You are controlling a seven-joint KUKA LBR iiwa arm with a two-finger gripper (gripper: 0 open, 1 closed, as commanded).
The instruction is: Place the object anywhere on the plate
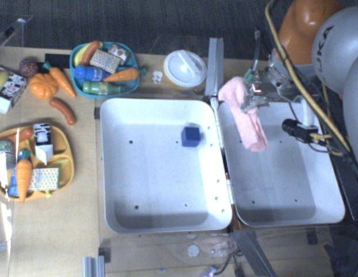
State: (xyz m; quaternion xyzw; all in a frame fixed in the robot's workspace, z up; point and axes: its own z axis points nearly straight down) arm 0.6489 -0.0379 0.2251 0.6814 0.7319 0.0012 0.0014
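Observation:
A pink cloth (255, 130) hangs over the back left part of the right bin (317, 212), its top end bunched near the bin's rim. My gripper (252, 101) is at that bunched end, shut on the cloth. A round white plate (185, 68) sits on the bench just behind the two bins, left of the gripper. A small blue cube (191, 136) lies in the left bin (144, 212), toward its right side.
A blue bowl (104, 69) of toy food stands at the back left. A yellow tray (62, 157) of toys sits at the far left, with a pumpkin (41, 86), carrot and sausage (63, 112) loose nearby. Black cabling (300, 130) hangs over the right bin.

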